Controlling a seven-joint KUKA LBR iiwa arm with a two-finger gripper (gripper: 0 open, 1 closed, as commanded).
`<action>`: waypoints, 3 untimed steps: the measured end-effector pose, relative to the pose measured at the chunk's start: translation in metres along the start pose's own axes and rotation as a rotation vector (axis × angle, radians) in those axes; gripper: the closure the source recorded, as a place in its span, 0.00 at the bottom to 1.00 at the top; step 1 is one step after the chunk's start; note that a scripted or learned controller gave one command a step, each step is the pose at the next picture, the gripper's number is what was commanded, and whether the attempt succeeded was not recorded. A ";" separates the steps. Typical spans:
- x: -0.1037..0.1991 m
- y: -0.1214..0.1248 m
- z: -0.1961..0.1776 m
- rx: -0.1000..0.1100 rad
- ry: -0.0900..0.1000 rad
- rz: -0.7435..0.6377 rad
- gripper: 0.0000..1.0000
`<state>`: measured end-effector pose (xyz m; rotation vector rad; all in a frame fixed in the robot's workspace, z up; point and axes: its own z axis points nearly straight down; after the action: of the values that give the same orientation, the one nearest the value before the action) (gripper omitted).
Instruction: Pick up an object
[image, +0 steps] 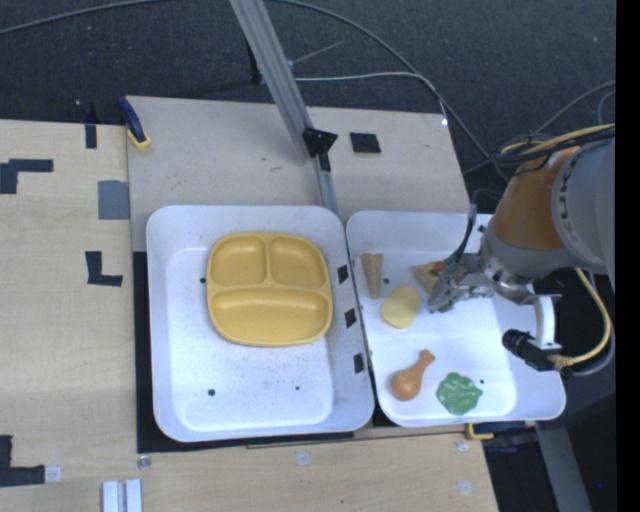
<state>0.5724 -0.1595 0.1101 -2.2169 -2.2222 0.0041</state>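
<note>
In the right bin (520, 400) lie a tan cone (372, 272), a pale yellow lump (400, 307), an orange-brown drumstick (411, 375) and a green leafy piece (459, 393). My gripper (443, 293) hangs low over the bin's middle, just right of the yellow lump. A small brownish item (431, 270) lies right beside it at its upper left, partly hidden by it. The arm's orange band (525, 212) and grey wrist (590, 215) come in from the right.
The left bin (180, 390) holds a yellow divided plate (269, 288) in its upper half. A grey pole (290, 95) slants down to the gap between the bins. Cables (590, 330) loop off the wrist at the right bin's right edge.
</note>
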 end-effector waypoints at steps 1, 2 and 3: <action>0.000 0.007 -0.044 -0.006 -0.001 0.001 1.00; 0.002 0.013 -0.106 -0.008 -0.001 0.000 1.00; 0.003 0.014 -0.144 -0.007 -0.001 0.000 1.00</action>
<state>0.5869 -0.1568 0.2541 -2.2212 -2.2255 -0.0030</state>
